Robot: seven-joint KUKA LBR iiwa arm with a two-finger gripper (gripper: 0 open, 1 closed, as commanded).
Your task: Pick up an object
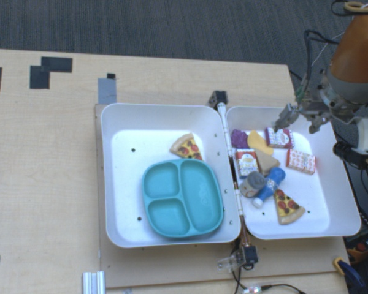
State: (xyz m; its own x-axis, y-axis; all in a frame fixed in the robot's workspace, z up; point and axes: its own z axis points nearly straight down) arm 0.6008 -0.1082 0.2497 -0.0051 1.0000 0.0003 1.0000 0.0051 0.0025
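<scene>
currently the tool (pixel 299 116), fingers spread and holding nothing, is hovering just right of the red-and-white packet (pixel 279 138) lying below-left.

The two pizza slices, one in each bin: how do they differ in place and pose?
The left pizza slice lies in the left bin, just behind the teal divided plate; the right pizza slice lies in the right bin, near the front, beside the blue bottle. The left slice's tip points left, the right slice's tip points back-left, toward the bottle. Both are toy slices with a tan crust and red topping.
</scene>
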